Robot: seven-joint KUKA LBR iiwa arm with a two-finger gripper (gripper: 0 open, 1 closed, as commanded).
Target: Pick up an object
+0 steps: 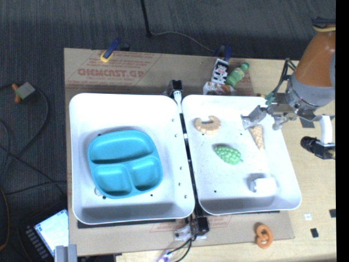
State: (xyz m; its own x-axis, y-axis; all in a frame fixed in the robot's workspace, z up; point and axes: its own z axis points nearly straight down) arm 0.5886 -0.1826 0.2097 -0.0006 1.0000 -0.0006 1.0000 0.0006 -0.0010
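Cone-shaped toy (257, 136) near the right bin's (283, 201) far right edge is my target, since my gripper (265, 115) hangs spread, ungrasping, just above it.

A grey arm (313, 89) is seen, banded in orange (317, 56) above the wrist, ending in a metal-grey claw (265, 118).

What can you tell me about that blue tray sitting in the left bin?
The blue tray looks like smooth, slightly glossy plastic, light blue with rounded corners. It has three compartments: one long section across the far side and two smaller ones nearer the camera. It lies flat and right way up on the floor of the left bin, turned a little askew to the walls. Nothing shows in its compartments, and nothing but the bin touches it.
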